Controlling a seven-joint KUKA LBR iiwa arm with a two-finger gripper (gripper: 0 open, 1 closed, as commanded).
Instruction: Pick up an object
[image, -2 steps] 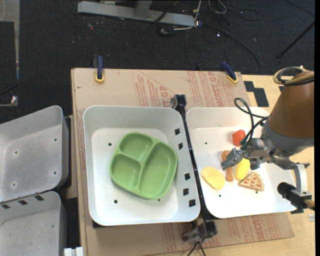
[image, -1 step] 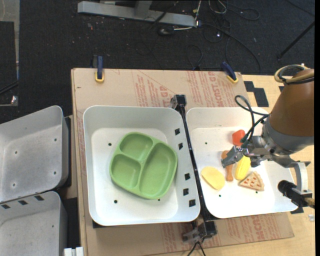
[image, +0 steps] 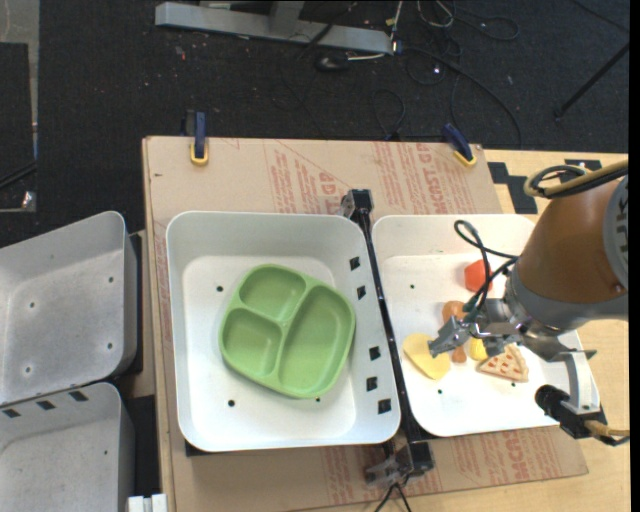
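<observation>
My gripper (image: 450, 337) is low in the right bin (image: 430, 240), among several small toy foods. A yellow cheese wedge (image: 425, 360) lies just to its lower left. An orange sausage-like piece (image: 455, 310) sits right at the gripper, partly hidden by it. To the right are a small yellow piece (image: 478, 350) and a pizza slice (image: 503, 364). A red-orange piece (image: 476, 273) lies farther back, by the cable. Whether anything is held is hidden from this angle.
The left bin (image: 190, 300) holds a green divided plate (image: 288, 330). A black divider (image: 375, 300) runs between the bins. The arm's body (image: 575, 260) covers the right bin's right side. White bin lids (image: 60, 300) lie off to the left.
</observation>
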